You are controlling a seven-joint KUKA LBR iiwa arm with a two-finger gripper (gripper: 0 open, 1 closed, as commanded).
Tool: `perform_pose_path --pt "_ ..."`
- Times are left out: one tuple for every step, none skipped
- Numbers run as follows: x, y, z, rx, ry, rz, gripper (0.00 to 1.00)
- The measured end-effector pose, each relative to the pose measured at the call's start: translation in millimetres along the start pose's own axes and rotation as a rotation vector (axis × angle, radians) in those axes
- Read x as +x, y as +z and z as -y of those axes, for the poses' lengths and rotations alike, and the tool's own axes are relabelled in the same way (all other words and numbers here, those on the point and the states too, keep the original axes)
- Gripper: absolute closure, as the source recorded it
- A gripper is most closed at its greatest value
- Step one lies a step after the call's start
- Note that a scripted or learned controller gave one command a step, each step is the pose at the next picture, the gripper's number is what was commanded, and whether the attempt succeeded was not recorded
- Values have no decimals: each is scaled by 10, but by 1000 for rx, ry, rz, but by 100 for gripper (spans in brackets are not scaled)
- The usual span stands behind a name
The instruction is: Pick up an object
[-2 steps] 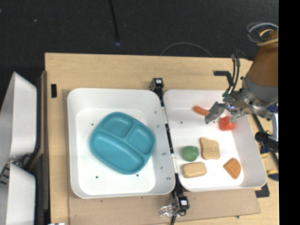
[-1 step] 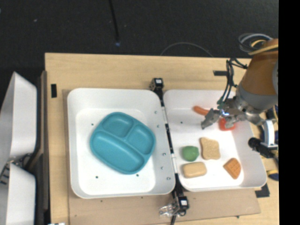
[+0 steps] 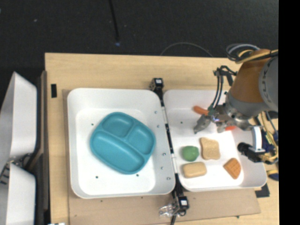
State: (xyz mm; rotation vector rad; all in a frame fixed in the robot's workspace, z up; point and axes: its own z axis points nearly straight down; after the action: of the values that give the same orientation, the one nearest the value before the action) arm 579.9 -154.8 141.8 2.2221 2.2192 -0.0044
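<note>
You have the grey arm with its orange band (image 3: 248,81) reaching in from the right of the frame, and its gripper (image 3: 209,122) hangs low over the upper middle of the right-hand shallow white bin (image 3: 180,100); you cannot tell from this angle how it is set, and nothing shows between its tips. Just to the upper left of the gripper lies a small orange-red carrot-like piece (image 3: 200,110), close beside it. Below the gripper, in the lower half of the same bin, you see a pale tan bread-slice-shaped piece (image 3: 210,148), a round green object (image 3: 190,153) just to its left, a beige oblong bread-roll-shaped piece (image 3: 194,169) beneath those two, and an orange-brown wedge with a textured face (image 3: 232,168) toward the lower right. The left-hand shallow white bin (image 3: 79,107) holds a teal plastic divided plate (image 3: 123,142), lying tilted at its middle. Both bins sit side by side on the light wooden counter (image 3: 108,69)
</note>
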Motion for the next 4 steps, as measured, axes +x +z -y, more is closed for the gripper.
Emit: perform_pose_path --pt "-17 431 4 1 1 0 0" --pt "-19 294 -15 -6 4 -1 100" --pt "-33 -340 -90 -9 -4 -2 100" --pt "-55 -843 -200 -8 -5 -2 100"
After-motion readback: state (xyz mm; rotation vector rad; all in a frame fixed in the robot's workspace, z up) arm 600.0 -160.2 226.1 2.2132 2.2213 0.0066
